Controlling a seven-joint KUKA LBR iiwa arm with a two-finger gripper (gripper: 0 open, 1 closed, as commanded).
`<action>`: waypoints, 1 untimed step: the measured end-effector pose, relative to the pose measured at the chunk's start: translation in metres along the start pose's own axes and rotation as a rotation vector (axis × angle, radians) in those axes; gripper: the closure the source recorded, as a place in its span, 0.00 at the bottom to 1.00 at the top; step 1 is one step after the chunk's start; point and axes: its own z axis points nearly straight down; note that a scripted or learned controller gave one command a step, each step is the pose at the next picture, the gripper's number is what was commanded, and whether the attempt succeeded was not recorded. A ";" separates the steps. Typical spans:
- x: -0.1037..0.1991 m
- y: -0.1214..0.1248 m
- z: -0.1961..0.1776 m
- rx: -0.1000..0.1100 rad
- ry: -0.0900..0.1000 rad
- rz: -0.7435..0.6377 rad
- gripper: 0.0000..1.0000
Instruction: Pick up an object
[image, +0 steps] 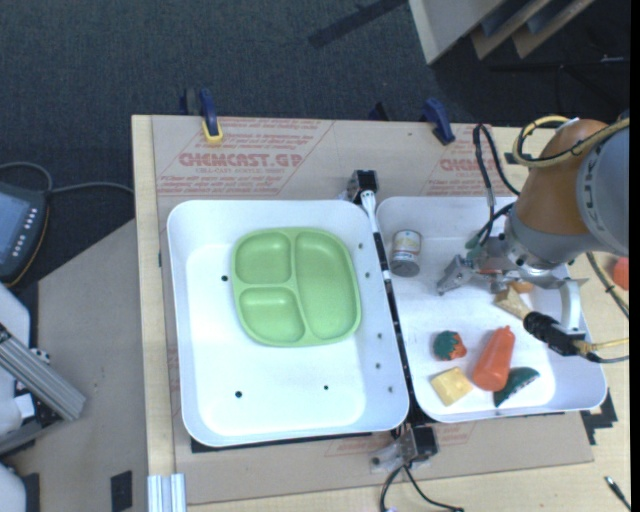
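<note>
White bins: two on the bench, left bin (200, 330) and right bin (420, 215), touching along a shared edge.
Left bin: holds a green plate (297, 285) with three compartments, set in the upper middle, lying flat.
Right bin: holds all the small items and the arm's working end.
Arm (575, 190): in from the right, orange band over the grey wrist, leaning over the right bin's upper half.
Gripper (452, 276): low over the bin floor, pointing left, just right of the can; fingers spread apart, nothing between them.
Can (405, 252): small and silvery, on its side near the bin's left wall, just beside the fingertips but apart from them.
Carrot (493, 358): orange, tilted, lower right of the bin, with dark green leaves (517, 382) at its lower end.
Yellow block (451, 385): flat wedge, near the bottom rim, touching or almost touching the carrot's lower end.
Round toy (448, 345): green with an orange patch, between can and carrot, left of the carrot and apart from it.
Tan piece (514, 299): partly hidden under the wrist, shape hard to make out.
Black cable (556, 335): trailing from the wrist over the bin's right side.
Bench (260, 155): tan board with red lettering, blue clamps (209, 108) on the top edge.
Pick status: nothing lifted, every item down on the bin floor.
</note>
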 end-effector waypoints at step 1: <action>0.000 0.001 -0.012 -0.004 -0.001 0.001 1.00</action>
